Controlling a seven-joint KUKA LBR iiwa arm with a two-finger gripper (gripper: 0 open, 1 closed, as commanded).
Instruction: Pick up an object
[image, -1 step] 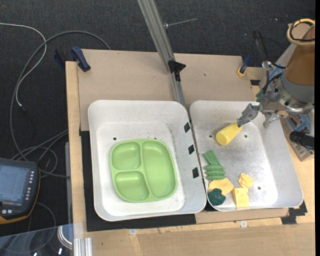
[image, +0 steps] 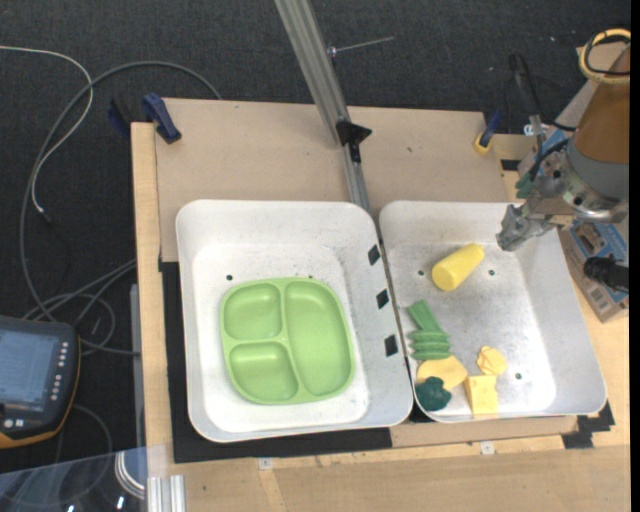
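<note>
The right bin (image: 560, 340) holds several small toys. A yellow cylinder (image: 458, 268) lies on its side near the bin's upper middle. Along the left wall sits a green ridged piece (image: 428, 335), with a yellow lump (image: 445, 372) and a dark green piece (image: 434, 396) below it. A yellow block (image: 483, 394) and a small yellow piece (image: 490, 358) lie near the front edge. My gripper (image: 512, 232) hangs over the bin's upper right part, up and to the right of the yellow cylinder and apart from it. Nothing shows in its grasp.
The left bin (image: 200, 250) carries a light green divided plate (image: 288, 340). A metal rail (image: 325, 80) runs down from the top to the gap between the bins. Blue clamps (image: 160, 118) sit at the bench's back corners. A pendant (image: 35, 375) lies at far left.
</note>
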